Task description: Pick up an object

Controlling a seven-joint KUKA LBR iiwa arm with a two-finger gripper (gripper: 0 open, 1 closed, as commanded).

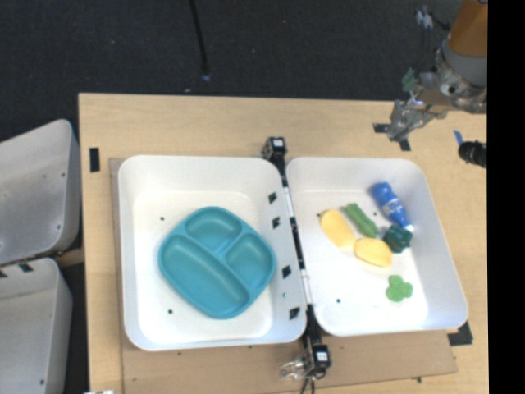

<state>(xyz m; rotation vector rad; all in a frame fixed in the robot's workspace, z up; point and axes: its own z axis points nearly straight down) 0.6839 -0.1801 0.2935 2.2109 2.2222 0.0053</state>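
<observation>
left bin: holds the teal divided plate, lying flat near the bin's middle, well apart from the hinge strip on its right. Too wide and flat for a two-finger pinch, so probably filler rather than a target.
hinge strip: the divider between the two bins; every place below is given relative to it.
right bin: carries all the small items, so the pick most likely happens here.
yellow pieces: two of them. One sits just right of the hinge strip, the other further right and a little nearer the camera. Rounded shapes, likely to roll under a pinch.
green stick: right of the first yellow piece, touching or nearly touching it.
green clover piece: further right of the strip, alone toward the near edge. It has free space around it and looks like the easiest grasp.
dark teal piece: pressed against the second yellow piece, crowded.
blue cylinder: furthest from the strip, lying tilted, its lower end at the teal piece.
gripper: outside the right bin, beyond its far rim and high, nothing between the fingers. Whether the fingers are apart or together cannot be told at this size.
status: descent not yet begun.
</observation>
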